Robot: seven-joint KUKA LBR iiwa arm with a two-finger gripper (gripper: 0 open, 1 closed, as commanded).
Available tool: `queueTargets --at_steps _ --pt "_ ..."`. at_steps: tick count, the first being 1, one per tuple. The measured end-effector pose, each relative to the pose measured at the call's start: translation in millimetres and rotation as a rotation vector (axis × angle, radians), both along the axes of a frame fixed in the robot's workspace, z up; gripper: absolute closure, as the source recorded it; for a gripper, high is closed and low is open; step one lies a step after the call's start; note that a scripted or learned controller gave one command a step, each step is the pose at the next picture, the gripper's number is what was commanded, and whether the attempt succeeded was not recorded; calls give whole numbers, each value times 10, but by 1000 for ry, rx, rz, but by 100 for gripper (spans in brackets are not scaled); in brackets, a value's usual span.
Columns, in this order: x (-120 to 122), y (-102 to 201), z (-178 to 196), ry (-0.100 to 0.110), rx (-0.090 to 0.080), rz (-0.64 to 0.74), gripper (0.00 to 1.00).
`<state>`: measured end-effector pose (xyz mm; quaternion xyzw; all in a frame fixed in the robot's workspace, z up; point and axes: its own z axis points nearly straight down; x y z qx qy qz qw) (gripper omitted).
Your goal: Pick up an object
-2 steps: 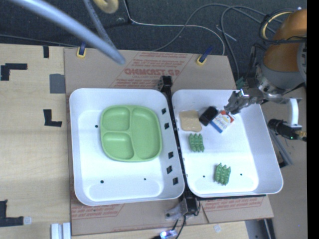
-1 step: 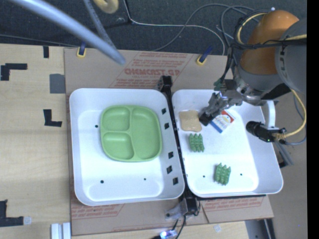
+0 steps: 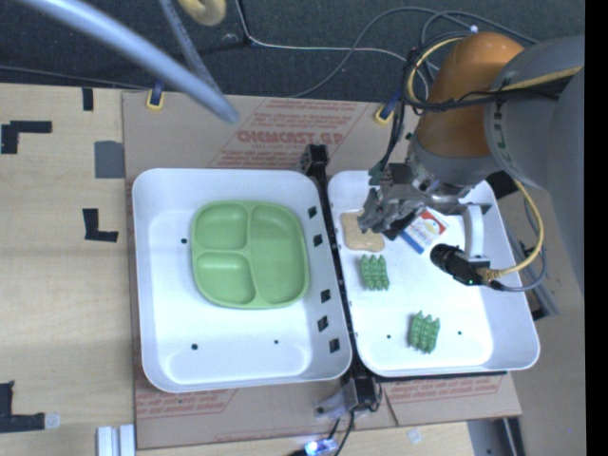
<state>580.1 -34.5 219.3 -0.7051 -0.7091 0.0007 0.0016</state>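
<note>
In the right bin (image 3: 494, 345) lie a tan flat piece (image 3: 359, 236) near the left wall, a green ridged block (image 3: 373, 272) just below it, and a second green ridged block (image 3: 424, 332) toward the front. A small red, white and blue packet (image 3: 424, 229) shows partly under the arm. My gripper (image 3: 380, 215) hangs low over the tan piece's upper right edge, its dark fingers pointing down. Whether it touches the piece is hidden by the wrist.
The left bin (image 3: 157, 255) holds a green divided plate (image 3: 251, 253). A black clip divider (image 3: 323, 245) runs between the bins. Cables loop behind and to the right of the arm. A grey pole (image 3: 123, 41) crosses the upper left.
</note>
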Motion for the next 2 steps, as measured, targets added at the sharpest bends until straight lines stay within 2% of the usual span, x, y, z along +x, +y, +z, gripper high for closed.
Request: queueTargets --at_steps 2 --pt "-248 1188 -132 0 0 2 100"
